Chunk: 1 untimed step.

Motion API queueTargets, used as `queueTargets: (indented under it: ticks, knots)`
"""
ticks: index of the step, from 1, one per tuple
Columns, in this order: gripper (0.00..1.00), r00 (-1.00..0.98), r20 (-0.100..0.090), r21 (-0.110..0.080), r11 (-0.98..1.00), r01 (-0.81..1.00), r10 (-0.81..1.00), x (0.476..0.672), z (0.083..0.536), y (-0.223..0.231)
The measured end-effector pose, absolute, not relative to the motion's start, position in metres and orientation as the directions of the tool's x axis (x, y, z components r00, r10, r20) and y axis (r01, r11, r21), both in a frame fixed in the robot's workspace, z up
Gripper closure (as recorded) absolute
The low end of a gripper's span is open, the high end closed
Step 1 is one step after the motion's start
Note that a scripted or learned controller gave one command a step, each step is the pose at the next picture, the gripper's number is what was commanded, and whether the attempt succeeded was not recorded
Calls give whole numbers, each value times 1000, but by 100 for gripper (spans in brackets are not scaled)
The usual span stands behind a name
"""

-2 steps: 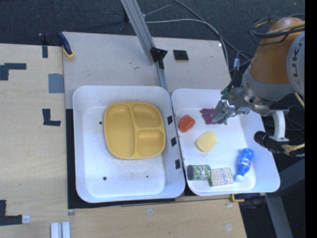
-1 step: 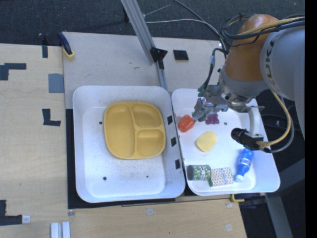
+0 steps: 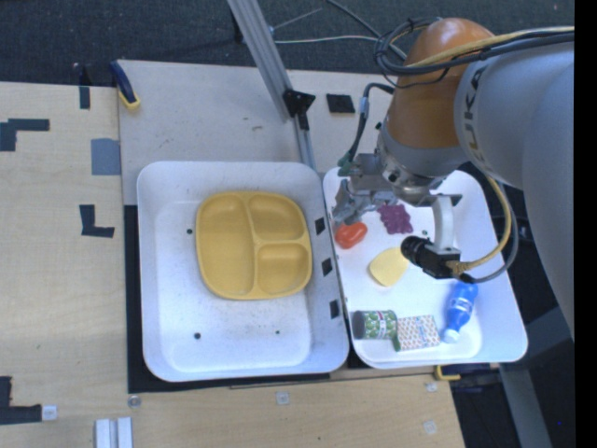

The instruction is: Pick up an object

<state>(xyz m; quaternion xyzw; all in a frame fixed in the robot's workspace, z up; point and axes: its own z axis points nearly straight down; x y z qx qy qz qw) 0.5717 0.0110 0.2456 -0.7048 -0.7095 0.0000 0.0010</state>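
Jaws (image 3: 349, 215) (grip state unclear) hover over a glossy orange-red rounded object (image 3: 351, 235) in the right bin (image 3: 499, 343).

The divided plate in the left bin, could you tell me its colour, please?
Yellow; the divided plate shows plainly in the camera view.

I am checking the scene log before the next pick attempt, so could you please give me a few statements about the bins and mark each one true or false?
1. The yellow divided plate lies in the left bin. True.
2. The blue bottle lies in the left bin. False: it lies in the right bin, near its right side.
3. The tool is above the red object at the right bin's left edge. True.
4. The purple object rests on the yellow divided plate. False: it lies in the right bin, by the arm.
5. A green and white packet lies beside the blue bottle. True.
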Motion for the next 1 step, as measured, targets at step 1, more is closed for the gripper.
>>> queueTargets:
  ticks: [1]
  knots:
    - [100,-6,0,-2,6,1000,1000,580,229,67]
